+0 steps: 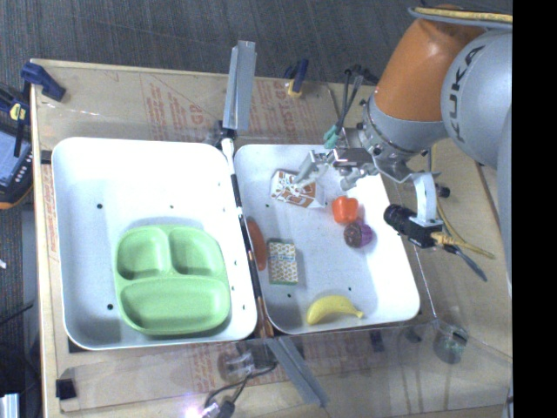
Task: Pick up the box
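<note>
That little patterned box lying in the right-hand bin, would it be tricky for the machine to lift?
Probably not heavy: the box looks like a small carton. It lies flat on the bin floor, so it likely won't roll or tip, though a flat lie leaves little to pinch. The sausage close beside it may crowd one side.

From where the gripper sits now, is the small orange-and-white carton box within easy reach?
Probably yes. The gripper hangs right beside the small orange-and-white carton box at the right bin's far end, nothing lies on the box, and the orange pepper-like toy sits apart.

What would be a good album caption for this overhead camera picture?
Gripper poised beside the box in the right bin.
</note>
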`<move>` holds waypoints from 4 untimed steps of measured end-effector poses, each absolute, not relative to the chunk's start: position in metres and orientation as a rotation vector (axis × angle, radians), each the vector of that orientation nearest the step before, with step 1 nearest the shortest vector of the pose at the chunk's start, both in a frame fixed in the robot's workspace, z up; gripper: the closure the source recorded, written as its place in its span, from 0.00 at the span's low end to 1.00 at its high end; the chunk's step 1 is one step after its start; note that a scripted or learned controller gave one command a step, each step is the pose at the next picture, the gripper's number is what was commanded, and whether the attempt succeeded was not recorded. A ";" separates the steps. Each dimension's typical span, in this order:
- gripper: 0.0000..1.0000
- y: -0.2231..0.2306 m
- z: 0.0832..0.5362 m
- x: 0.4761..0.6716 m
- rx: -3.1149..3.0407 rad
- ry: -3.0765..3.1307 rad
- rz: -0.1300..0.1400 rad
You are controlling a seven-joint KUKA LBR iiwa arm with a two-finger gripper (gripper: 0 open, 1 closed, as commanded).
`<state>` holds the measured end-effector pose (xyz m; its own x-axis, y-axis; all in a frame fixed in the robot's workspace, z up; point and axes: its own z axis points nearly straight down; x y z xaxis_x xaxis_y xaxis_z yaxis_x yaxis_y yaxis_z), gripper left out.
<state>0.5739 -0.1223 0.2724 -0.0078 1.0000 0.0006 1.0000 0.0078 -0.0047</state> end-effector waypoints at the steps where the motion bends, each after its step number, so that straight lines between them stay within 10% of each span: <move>1: 0.00 -0.106 0.208 0.536 -2.206 -2.232 0.007; 2: 0.00 -0.119 0.099 0.523 -1.955 -2.475 -0.006; 3: 1.00 -0.118 0.109 0.523 -1.947 -2.482 -0.004; 4: 1.00 -0.102 0.227 0.496 -1.784 -2.586 0.000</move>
